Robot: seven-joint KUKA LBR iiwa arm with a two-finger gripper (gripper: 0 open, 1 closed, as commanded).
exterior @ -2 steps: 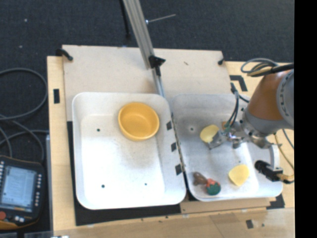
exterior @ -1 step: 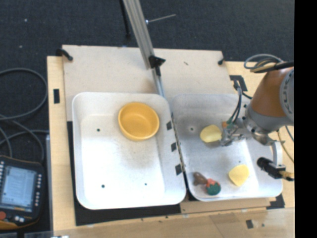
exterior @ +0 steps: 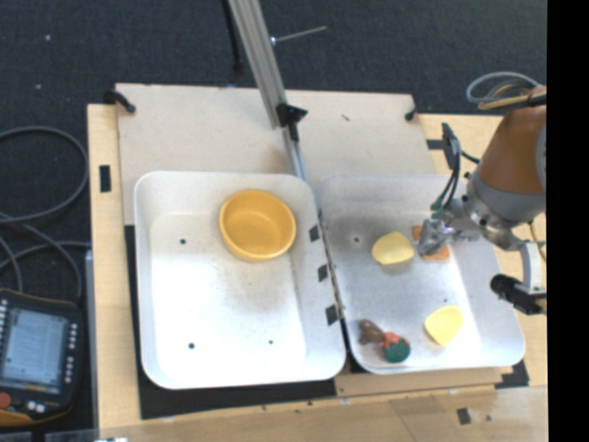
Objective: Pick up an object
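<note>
In the right bin (exterior: 479, 339), my gripper (exterior: 433, 237) hangs low at the upper right, over a small orange object (exterior: 434, 251) that peeks out beneath it. A pale yellow lump (exterior: 393, 249) lies just left of the gripper. Near the bin's front sits a yellow wedge (exterior: 444, 325). At the front left lie a brown piece (exterior: 371, 331) and a small green and red toy (exterior: 395, 348). The arm's orange band (exterior: 515, 155) rises to the right.
The left bin (exterior: 184, 339) holds a yellow bowl (exterior: 258, 224) at its upper middle. A metal pole (exterior: 262, 53) slants from the top down to the gap between the bins. Cables lie at the right and left edges of the bench.
</note>
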